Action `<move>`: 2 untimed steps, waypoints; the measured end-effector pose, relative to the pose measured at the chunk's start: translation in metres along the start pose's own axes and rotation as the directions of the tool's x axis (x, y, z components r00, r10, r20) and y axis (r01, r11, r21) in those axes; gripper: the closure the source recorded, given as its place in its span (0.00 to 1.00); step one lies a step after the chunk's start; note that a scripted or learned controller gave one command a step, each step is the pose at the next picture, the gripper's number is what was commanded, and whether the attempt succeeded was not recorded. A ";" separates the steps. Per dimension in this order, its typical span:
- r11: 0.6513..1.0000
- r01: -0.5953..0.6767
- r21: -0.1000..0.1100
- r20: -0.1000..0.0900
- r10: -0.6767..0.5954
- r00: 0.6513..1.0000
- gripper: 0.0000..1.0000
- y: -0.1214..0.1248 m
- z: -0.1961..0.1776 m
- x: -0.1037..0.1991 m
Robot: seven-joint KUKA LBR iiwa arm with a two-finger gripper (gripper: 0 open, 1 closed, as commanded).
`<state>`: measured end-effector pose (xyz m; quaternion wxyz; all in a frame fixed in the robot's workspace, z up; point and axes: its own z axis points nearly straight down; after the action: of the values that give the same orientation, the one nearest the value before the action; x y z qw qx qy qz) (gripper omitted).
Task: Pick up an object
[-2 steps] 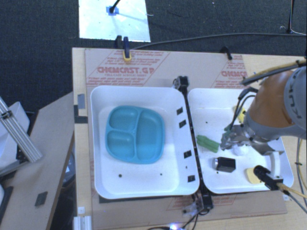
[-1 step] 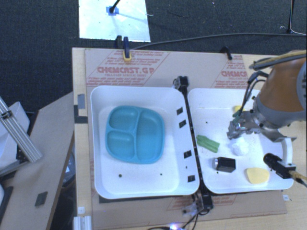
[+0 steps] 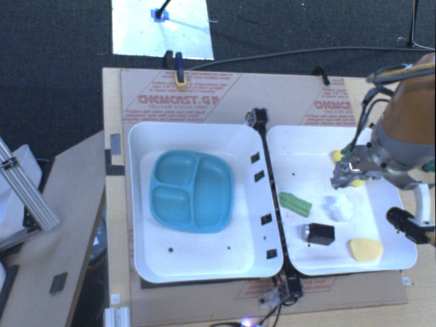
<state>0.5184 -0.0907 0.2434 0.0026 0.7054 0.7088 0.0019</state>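
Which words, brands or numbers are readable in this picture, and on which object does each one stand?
"CHEMCAST GP": red print on the protective sheet behind the left bin.
Red print at the sheet's right side, behind the right bin: partly hidden, too blurred to read.

- The arm (image 3: 409,125) enters from the right edge of the camera view, its orange band uppermost and the grey wrist section below it.
- The wrist angles down and toward the left, with thin cables looping along its upper side.
- The gripper (image 3: 346,176) sits at the low left end of the wrist.
- Its tip appears small and blurred, so the finger spacing is unclear.
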 end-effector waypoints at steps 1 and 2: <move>1.000 0.006 0.003 -0.002 -0.006 1.000 1.00 0.004 -0.005 0.058; 1.000 0.004 0.006 -0.002 -0.004 1.000 1.00 0.012 0.011 0.114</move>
<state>0.5302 0.0229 0.2320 -0.0002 0.7040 0.7102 0.0006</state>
